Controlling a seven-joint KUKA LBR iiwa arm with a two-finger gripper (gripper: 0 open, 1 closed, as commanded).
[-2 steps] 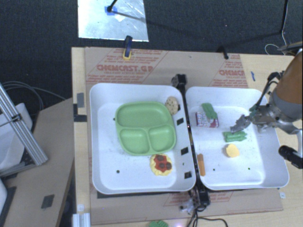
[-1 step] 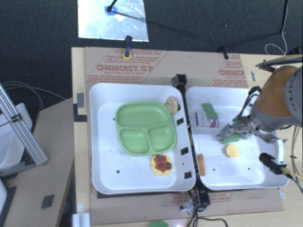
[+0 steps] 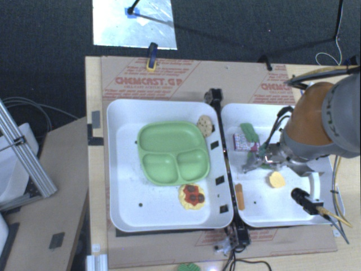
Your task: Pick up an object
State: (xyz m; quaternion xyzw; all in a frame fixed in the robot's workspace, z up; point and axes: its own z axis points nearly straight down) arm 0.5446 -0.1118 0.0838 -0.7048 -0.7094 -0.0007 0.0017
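The setting is a robotics laboratory test cell, not a domestic or retail space. Indicators: a grey industrial arm with an orange band [image 3: 316,117] reaching over two shallow white plastic bins [image 3: 121,151] mounted on a printed brown cardboard sheet [image 3: 169,78], dark carpet flooring [image 3: 45,38], and loose cables [image 3: 34,103] routed across it. Further indicators are the aluminium extrusion frame [image 3: 22,157] at the left and a reflective square panel [image 3: 135,16] lying on the floor.
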